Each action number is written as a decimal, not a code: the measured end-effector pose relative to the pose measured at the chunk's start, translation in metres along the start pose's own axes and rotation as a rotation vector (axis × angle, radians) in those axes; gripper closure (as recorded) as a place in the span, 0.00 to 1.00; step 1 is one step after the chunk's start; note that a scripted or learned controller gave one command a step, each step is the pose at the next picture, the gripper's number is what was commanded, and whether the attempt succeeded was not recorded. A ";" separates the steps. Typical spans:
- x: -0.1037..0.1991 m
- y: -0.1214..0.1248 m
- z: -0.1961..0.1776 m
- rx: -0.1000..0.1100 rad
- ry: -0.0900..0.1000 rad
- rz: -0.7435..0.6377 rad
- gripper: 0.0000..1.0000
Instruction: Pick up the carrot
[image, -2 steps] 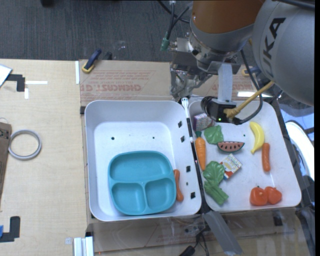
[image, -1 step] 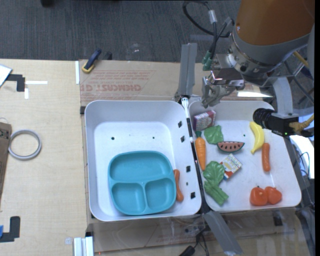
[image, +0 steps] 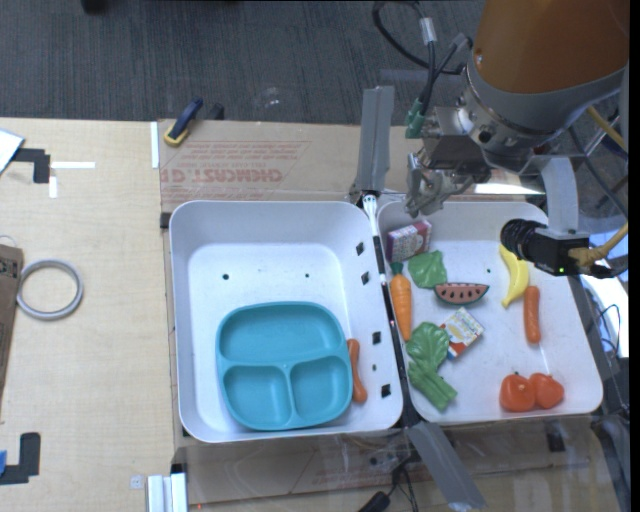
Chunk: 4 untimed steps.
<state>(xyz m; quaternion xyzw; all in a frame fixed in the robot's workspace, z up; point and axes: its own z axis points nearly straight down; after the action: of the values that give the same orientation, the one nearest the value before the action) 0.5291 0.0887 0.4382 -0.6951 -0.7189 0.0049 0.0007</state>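
The carrot (image: 401, 303), orange with a green top, lies lengthwise in the right bin (image: 585, 345) against its left wall, green end pointing away from me. My gripper (image: 424, 198) hangs over the bin's far left corner, above a small pink box (image: 408, 241) and well behind the carrot. Nothing shows in the gripper.
Around the carrot lie a green leaf (image: 428, 268), a watermelon slice (image: 461, 293), leafy greens (image: 430, 362) and a small carton (image: 463, 330). A banana (image: 514, 275), a red-orange stick (image: 531, 314) and tomatoes (image: 530, 392) lie further right. The left bin (image: 200, 250) holds a teal divided plate (image: 280, 365) and an orange stick (image: 354, 371).
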 end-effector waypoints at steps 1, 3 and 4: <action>-0.038 -0.001 0.183 0.000 0.003 0.011 1.00; -0.079 -0.001 0.251 0.001 0.004 -0.092 0.00; -0.063 -0.010 0.251 0.000 0.005 -0.021 0.00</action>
<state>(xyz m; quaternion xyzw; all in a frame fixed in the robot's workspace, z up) 0.5192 0.0238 0.1879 -0.6874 -0.7262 0.0032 0.0023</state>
